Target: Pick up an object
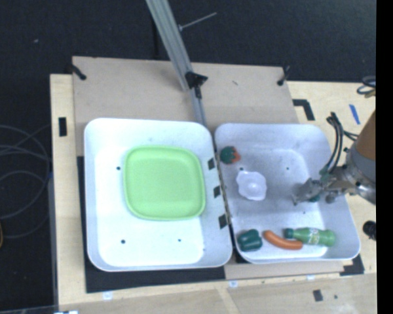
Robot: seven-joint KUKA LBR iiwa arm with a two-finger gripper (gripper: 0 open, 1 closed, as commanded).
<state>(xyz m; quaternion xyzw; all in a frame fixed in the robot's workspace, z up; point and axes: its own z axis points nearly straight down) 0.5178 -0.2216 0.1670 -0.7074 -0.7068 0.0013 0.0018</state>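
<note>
The right bin (275, 139) holds a small green and orange ball-like item (228, 154) at its left wall, a clear white cup-like piece (251, 184) in the middle, a dark green block (249, 240) at the front left, an orange carrot-like piece (281, 241) and a green bottle (311, 236) along the front. My gripper (307, 194) hangs low over the right part of this bin, above the bottle and right of the white piece. Nothing shows between its fingers.
The left bin (105, 175) carries a light green square plate (164, 182). A grey pole (173, 38) slants down from the top to the divide between the bins. Cables lie off the bench at left.
</note>
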